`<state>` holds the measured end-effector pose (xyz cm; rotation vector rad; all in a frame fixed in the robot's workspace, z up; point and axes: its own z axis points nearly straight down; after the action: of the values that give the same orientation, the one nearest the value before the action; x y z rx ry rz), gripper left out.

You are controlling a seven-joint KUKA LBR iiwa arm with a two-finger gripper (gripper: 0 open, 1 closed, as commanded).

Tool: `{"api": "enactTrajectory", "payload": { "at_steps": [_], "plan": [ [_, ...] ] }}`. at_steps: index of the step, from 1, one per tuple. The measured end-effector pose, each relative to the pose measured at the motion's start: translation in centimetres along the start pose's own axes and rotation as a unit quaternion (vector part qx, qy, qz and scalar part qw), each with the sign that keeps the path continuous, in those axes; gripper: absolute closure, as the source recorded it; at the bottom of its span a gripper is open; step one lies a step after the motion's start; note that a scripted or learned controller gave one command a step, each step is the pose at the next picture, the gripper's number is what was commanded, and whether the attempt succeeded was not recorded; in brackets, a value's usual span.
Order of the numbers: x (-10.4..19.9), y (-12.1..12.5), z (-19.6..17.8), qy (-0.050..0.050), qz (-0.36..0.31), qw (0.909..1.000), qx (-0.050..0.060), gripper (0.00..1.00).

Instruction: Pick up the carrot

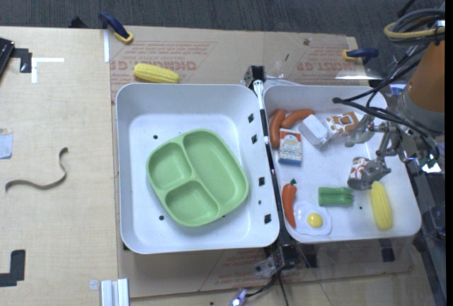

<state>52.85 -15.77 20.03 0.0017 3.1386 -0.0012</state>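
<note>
The carrot (289,202) lies in the right bin (403,228), hard against its left wall near the front, lengthwise with its green top pointing away from the camera and its tip just beside a toy fried egg (313,220) in the front left corner. Right of the carrot sits a green block-shaped item (335,196), and further right a yellow corn cob (381,205) lies near the right wall. Toward the back of this bin are two orange-red sausages (284,120), a small blue and white carton (290,146) just in front of them, a white box (313,130) and an orange and white packet (342,122). The arm's gripper (369,173) hangs over the right part of this bin, above a small red and white packet just left of the corn, well apart from the carrot; whether the jaws are wide or narrow cannot be told from here. The left bin (134,156) holds a green divided plate (197,177) with three compartments. Behind the left bin, on the cardboard covering the table (56,113), lies a second corn cob (156,72).
</note>
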Motion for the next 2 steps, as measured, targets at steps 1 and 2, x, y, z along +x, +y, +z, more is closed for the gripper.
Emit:
{"api": "enactTrajectory", "payload": {
  "at_steps": [1,2],
  "plan": [
    [2.5,9.5,0.8,0.001,-0.161,0.9870,-0.001,0.00],
    [3.2,15.0,0.7,0.001,-0.045,0.9990,0.000,0.00]
  ]
}}
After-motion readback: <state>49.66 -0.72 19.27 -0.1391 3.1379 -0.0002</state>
